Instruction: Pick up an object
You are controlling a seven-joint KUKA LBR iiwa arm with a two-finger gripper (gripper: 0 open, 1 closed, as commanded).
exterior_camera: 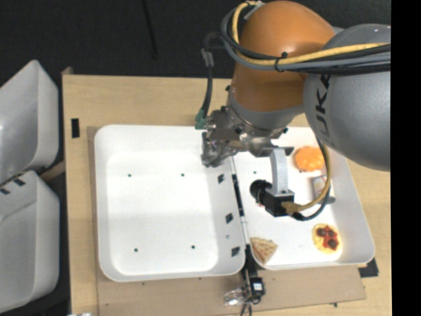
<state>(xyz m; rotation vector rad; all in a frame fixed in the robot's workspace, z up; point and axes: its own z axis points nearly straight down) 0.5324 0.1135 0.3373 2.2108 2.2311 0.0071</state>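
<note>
Wooden tabletop (80,209) is covered by bins (97,196), and the claw (212,151), its state not discernible, is held mid-frame over their divide, presumably to reach the slice (263,249).

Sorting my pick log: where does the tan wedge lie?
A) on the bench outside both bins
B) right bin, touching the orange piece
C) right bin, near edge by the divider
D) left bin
C: the tan wedge sits at the near edge of the right bin, by the divider, apart from the orange piece.
</note>
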